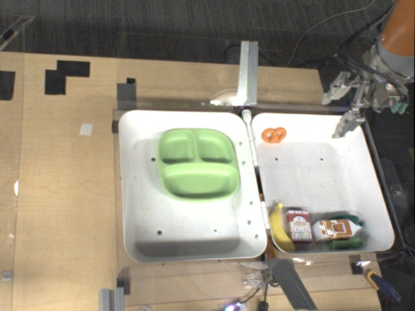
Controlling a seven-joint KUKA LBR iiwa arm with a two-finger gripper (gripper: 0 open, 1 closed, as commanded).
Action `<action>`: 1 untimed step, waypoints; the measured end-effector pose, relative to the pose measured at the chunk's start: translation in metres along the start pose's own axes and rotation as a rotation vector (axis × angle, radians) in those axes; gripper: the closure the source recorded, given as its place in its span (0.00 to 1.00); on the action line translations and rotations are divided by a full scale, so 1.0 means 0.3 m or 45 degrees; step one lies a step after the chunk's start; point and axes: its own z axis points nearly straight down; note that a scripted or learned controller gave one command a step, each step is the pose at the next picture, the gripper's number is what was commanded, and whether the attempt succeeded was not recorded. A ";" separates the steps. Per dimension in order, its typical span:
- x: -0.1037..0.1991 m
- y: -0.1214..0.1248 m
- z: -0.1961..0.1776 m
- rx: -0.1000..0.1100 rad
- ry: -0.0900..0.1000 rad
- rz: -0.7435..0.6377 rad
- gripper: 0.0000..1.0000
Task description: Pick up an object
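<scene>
Looks down on a tan wooden bench (58,193) with black tape patches (65,75) near its far left edge and a small pale square (86,129) closer in. Beyond the bench, dark ribbed carpet (162,8) with thin cables (331,24) trailing across it towards the far right. At the far side of the bench, an upright metal post (248,73) standing right above the seam between the two bins.

On the left, a shallow white bin (139,238), holding a green divided plate (198,162) lying flat, nearer the far wall than the near one. On the right, a second white bin (324,173), touching the first along a shared rim.

In the right bin's far left corner, a small orange pretzel-shaped piece (273,135), alone and well apart from the rest. Along that bin's near wall, a row packed close: a banana (280,229) at the left, just beside it a small red-and-white carton (298,225), then a brown-and-white carton (334,229) with something green (343,243) tucked against its near side.

Over the right bin's far right corner, the gripper (338,112), fingers spread and pinching nothing, well apart from every object. Above it, the arm's orange band (399,18) at the top right.
</scene>
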 end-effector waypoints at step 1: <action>-0.066 -0.077 -0.292 0.001 -0.002 -0.139 0.00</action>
